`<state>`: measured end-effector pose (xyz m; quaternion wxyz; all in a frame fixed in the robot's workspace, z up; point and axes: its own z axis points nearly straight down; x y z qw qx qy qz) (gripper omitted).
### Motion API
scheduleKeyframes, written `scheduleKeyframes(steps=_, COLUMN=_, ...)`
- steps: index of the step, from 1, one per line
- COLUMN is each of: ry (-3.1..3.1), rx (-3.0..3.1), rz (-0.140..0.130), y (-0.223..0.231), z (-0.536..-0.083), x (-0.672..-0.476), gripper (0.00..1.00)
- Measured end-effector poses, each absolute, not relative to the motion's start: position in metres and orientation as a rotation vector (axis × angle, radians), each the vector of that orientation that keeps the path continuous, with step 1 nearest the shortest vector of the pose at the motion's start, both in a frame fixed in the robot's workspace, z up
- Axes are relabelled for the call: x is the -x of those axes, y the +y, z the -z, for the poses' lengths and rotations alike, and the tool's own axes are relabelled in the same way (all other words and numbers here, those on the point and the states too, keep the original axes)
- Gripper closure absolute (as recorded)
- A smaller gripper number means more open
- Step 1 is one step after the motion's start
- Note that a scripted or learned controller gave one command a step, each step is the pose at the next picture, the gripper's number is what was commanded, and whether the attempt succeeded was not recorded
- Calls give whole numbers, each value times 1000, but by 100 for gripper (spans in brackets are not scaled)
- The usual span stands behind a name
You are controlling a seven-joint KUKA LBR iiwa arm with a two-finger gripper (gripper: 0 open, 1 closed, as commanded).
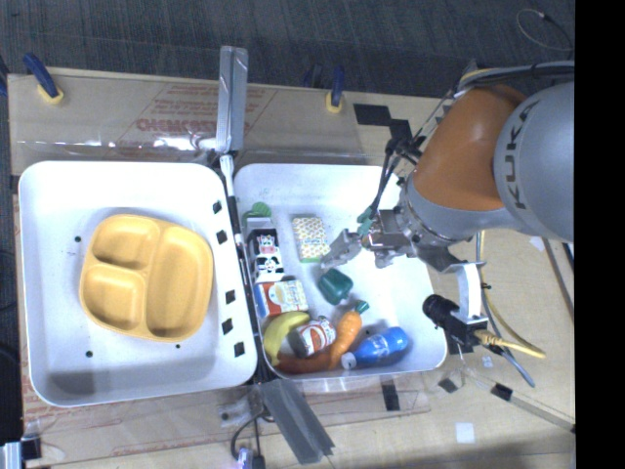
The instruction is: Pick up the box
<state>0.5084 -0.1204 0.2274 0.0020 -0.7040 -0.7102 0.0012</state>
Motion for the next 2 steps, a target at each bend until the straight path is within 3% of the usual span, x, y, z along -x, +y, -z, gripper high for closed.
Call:
scheduleKeyframes(steps=1, ry=-2128, rx=2322, rz=8, y=-100, z=-118, x=-570, gripper=0)
scheduleKeyframes(steps=2, ry=-2130, rx=2316, rz=4, y=-100, z=-126, x=-570, gripper=100)
